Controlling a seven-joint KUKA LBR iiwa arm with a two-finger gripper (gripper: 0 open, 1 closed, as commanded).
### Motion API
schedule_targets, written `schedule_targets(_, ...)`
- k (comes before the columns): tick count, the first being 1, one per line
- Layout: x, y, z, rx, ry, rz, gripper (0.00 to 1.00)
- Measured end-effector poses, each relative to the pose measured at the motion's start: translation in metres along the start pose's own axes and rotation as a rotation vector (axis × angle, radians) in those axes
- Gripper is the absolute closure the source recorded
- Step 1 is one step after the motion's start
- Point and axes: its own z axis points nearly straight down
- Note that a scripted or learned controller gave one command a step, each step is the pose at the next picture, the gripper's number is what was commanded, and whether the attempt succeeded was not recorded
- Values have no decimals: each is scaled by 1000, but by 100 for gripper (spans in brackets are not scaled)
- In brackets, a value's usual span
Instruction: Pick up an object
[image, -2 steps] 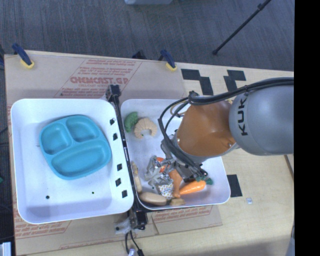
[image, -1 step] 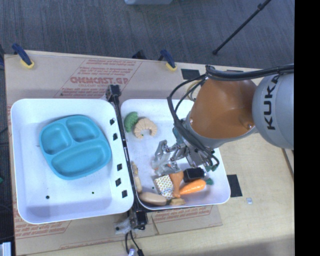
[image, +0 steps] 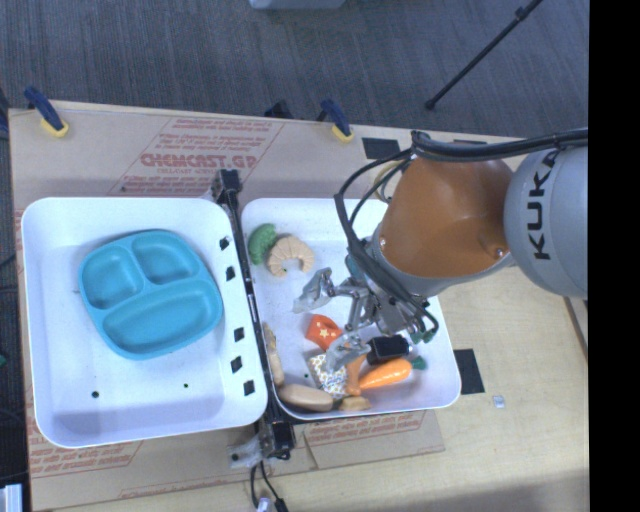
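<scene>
Red toy piece lies mid right bin, just beside the gripper, not between its fingers. Carrot, croissant, green piece and tan pieces share this bin. Left bin holds a blue divided plate. Gripper fingers appear apart, holding nothing.

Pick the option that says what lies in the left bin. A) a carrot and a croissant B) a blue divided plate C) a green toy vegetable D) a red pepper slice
B: the blue divided plate lies alone in the left bin, while the toy foods, such as the carrot and croissant, sit in the right bin.
</scene>
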Motion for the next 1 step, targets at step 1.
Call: schedule_targets(1,2,-25,99,3,-6,-203,0)
